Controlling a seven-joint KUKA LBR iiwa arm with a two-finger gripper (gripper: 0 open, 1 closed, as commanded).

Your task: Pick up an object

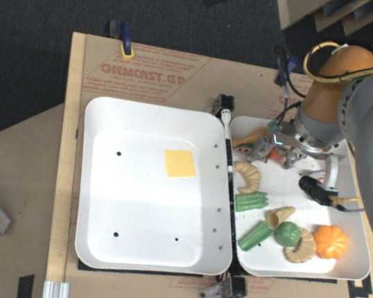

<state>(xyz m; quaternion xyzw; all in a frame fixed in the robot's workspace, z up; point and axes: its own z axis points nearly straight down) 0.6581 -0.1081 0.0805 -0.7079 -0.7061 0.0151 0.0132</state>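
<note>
Reaching in from the right, with the gripper (275,149) hanging low over the far left corner of the right bin (274,262), just beside an orange piece (244,141) lying by that corner; being too hidden to tell whether open or closed. Lying nearer in the same bin: a beige curl (249,177), a green pod (251,202), a green cucumber (254,235), a beige cone (280,216), a green ball (288,234) and an orange pumpkin (330,241). Sitting in the left bin (89,185), well apart from the gripper: a yellow square (180,163).
</note>
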